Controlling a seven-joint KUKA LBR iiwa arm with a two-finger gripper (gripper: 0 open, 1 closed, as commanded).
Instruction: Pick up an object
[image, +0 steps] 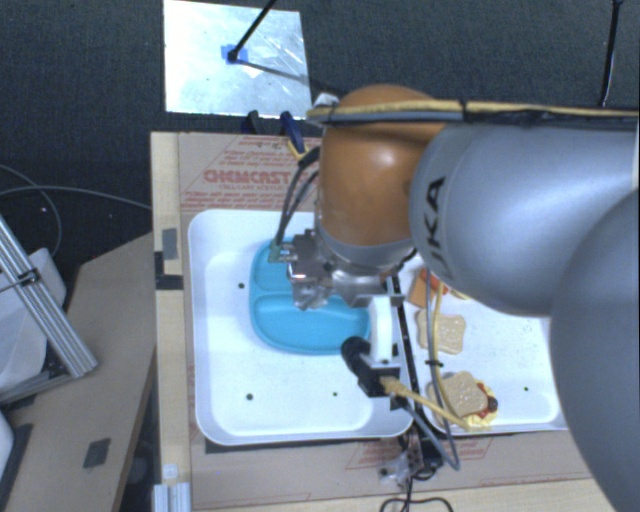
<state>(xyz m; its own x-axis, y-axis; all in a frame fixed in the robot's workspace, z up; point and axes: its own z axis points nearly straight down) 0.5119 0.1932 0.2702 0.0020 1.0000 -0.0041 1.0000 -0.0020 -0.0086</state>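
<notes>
The arm's wrist hangs low over the left bin (215, 400), and its bulk hides the gripper (318, 292); whether the pincer is open, closed or gripping cannot be told. A blue dish-like object (285, 325) lies in that bin, its upper right part covered by the wrist; toast-like slices (452, 335) and a sandwich-like piece (468, 398) lie in the right bin (530, 405), partly behind cables.

Bench (120, 300) w/ cardboard sheet (235, 175), two white bins (225, 400) on top

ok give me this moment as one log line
arm over left bin | wrist above blue dish | toy sandwich in right bin | grasp unconfirmed
</notes>
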